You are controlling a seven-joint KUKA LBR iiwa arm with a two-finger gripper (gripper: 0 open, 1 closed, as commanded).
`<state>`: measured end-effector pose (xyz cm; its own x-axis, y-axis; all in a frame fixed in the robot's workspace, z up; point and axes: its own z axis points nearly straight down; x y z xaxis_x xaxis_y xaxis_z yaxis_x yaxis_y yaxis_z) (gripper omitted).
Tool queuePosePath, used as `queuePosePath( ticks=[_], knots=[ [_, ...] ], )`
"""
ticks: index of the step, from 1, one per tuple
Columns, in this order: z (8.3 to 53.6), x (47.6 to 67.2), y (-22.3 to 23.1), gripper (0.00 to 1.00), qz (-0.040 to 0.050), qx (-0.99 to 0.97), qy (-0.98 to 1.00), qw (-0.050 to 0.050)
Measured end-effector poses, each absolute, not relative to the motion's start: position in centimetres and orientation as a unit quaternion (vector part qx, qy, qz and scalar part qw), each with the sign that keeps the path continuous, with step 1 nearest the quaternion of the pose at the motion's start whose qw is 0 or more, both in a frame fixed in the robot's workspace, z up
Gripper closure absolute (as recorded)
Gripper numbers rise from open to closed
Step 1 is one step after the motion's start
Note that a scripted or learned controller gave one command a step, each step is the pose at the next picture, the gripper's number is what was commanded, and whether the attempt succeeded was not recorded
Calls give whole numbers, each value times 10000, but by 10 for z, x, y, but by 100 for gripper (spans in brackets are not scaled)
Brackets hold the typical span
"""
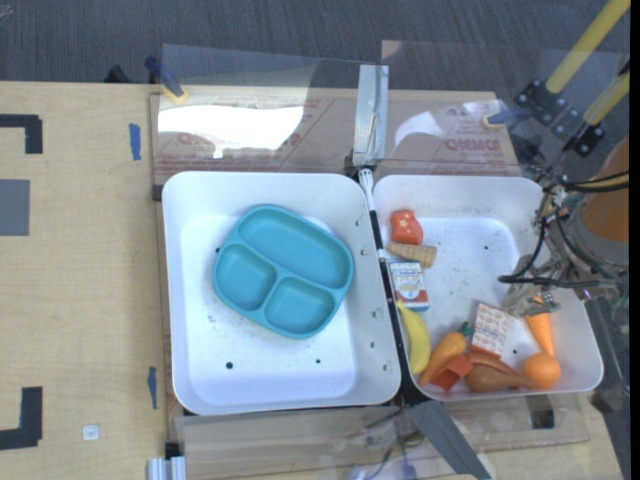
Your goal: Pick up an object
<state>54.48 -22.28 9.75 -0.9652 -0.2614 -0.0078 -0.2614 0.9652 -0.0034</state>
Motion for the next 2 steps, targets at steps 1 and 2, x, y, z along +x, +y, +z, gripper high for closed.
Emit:
queuePosePath(
  ticks=[1, 2],
  knots=[
    [98, 545, -223, 0, -11, -1315, 9913, 42],
    [110, 548, -223, 100, -30, -1308, 9914, 94]
  ],
)
